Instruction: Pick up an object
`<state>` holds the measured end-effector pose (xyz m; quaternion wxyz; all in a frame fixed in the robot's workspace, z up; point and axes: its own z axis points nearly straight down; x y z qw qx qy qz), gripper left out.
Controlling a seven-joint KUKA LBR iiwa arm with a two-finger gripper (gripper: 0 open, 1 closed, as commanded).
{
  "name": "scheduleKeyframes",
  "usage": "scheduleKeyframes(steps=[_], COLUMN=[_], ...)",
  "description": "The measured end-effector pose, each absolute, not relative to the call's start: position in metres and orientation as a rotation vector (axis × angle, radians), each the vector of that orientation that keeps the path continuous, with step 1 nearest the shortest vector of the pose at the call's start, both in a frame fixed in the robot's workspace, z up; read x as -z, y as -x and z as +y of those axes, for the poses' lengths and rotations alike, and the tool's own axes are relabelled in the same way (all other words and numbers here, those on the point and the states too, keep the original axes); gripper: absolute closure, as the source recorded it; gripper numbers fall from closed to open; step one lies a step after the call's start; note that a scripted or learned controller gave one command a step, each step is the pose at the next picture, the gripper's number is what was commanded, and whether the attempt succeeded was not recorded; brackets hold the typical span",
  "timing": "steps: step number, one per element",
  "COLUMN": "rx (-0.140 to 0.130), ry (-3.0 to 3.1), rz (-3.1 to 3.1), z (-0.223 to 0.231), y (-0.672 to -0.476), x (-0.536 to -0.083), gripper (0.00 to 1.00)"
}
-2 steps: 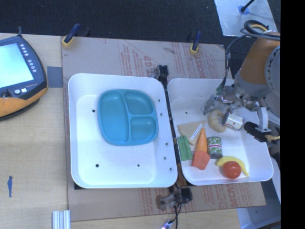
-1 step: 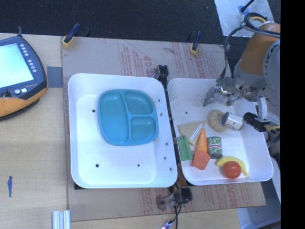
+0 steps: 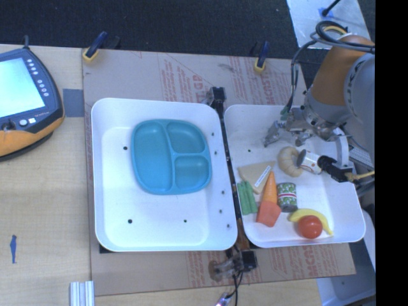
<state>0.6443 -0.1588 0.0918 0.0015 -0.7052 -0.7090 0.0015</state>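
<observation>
My gripper [image 3: 281,132] hangs over the far part of the right bin [image 3: 341,234], its fingers spread open with nothing between them. Just in front of it, to the right, lies a beige round roll [image 3: 290,160]. Toward the bin's near left lie a pale wedge [image 3: 254,171], a green piece [image 3: 247,198], an orange carrot [image 3: 269,200] and a small can [image 3: 287,196]. A yellow banana [image 3: 317,215] and a red tomato [image 3: 310,227] rest at the near edge.
The left bin [image 3: 115,228] holds a blue divided plate [image 3: 171,155]. An orange-edged control tablet [image 3: 22,104] lies on the bench at far left. Clamps [image 3: 94,47] hold the cardboard sheet at the back.
</observation>
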Motion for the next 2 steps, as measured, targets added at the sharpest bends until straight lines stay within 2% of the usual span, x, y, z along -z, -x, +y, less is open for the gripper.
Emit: scheduleKeyframes(steps=[1, 2], rx=[-0.002, -0.001], ry=[2.216, 2.218], rz=[-2.225, -2.225], z=[-0.1713, -0.1745], y=[-0.6565, -0.6567], x=[-0.0922, -0.0923], gripper=[0.00, 0.00])
